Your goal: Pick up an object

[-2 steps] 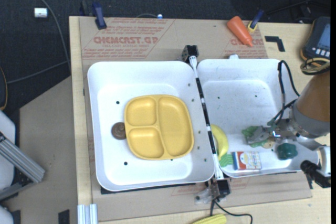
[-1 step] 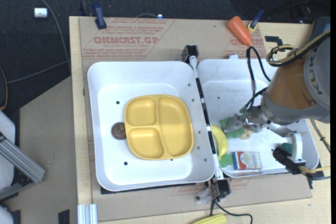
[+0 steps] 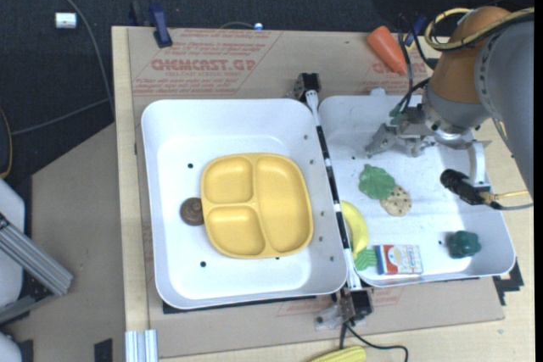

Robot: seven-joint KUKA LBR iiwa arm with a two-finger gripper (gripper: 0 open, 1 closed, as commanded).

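Note:
My gripper (image 3: 399, 142) hangs over the upper part of the right bin (image 3: 356, 110), its grey fingers (image 3: 374, 147) spread apart with nothing between them. Just below it lie a green leafy toy (image 3: 376, 181) and a speckled cookie (image 3: 395, 201). A yellow banana (image 3: 355, 226) rests against the bin's left wall. Near the front edge sit a small red, white and blue box (image 3: 398, 258) and a dark green lump (image 3: 463, 244).
The left bin (image 3: 170, 140) holds a yellow divided plate (image 3: 254, 205) with a brown disc (image 3: 192, 211) beside it. An orange carrot (image 3: 388, 49) lies on the bench behind the right bin. A black fitting (image 3: 459, 182) hangs from the arm's right side.

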